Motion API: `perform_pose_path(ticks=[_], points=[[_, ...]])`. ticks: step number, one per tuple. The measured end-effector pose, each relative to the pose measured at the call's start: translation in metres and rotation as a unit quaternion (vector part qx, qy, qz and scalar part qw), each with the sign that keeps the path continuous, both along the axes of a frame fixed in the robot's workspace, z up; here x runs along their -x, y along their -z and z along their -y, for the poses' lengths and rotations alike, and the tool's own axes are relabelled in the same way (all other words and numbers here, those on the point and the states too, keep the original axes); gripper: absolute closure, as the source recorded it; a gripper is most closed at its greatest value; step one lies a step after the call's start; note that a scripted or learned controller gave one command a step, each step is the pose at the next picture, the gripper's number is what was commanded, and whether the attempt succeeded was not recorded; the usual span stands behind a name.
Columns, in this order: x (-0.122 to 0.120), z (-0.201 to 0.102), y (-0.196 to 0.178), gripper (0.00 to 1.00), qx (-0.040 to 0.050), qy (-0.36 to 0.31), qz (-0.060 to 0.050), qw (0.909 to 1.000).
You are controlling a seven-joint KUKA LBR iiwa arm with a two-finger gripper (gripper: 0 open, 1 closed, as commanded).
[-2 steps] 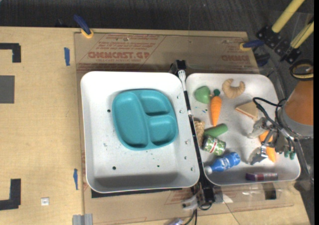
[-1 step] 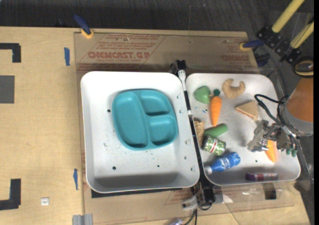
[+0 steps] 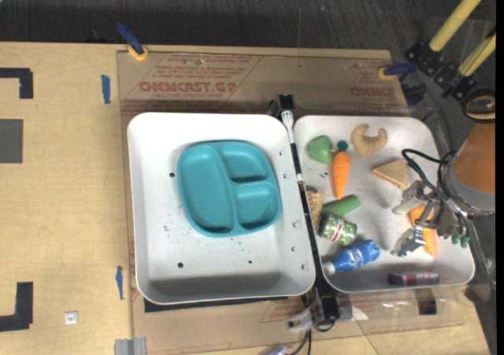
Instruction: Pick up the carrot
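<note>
Two shallow white bins sit side by side on the bench. The left bin [image 3: 150,188] carries a teal divided plate [image 3: 228,186], set near its centre. The right bin [image 3: 370,281] holds the loose items. The carrot [image 3: 340,173] lies in the far-left part of the right bin, close to the shared wall between the bins. Its long axis runs roughly from the far edge toward the near edge, almost parallel to that wall; the green leafy top points at the far edge and the tapered orange tip points at the near edge. A green rounded item [image 3: 320,148] lies just beside the carrot's top, on the side of the shared wall. A croissant [image 3: 368,138] sits near the far edge, and a tan wedge [image 3: 393,173] lies toward the right wall. Nearer the front lie a green vegetable [image 3: 341,206], a small can [image 3: 339,229] and a blue bottle [image 3: 353,255], with a dark marker [image 3: 413,275] along the near edge. The gripper [image 3: 417,227] is at the right side of the right bin, well apart from the carrot. A small orange item [image 3: 427,240] lies at its fingers; whether the fingers are spread or closed cannot be told.
</note>
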State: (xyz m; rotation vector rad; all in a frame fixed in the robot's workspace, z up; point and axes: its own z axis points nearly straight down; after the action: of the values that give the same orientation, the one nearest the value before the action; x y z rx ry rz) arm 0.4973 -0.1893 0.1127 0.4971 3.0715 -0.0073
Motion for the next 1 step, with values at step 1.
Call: perform_pose_path(ticks=[1], points=[[0.0039, -0.0238, 0.0224, 0.0, -0.0006, -0.023, -0.009, 0.9997]])
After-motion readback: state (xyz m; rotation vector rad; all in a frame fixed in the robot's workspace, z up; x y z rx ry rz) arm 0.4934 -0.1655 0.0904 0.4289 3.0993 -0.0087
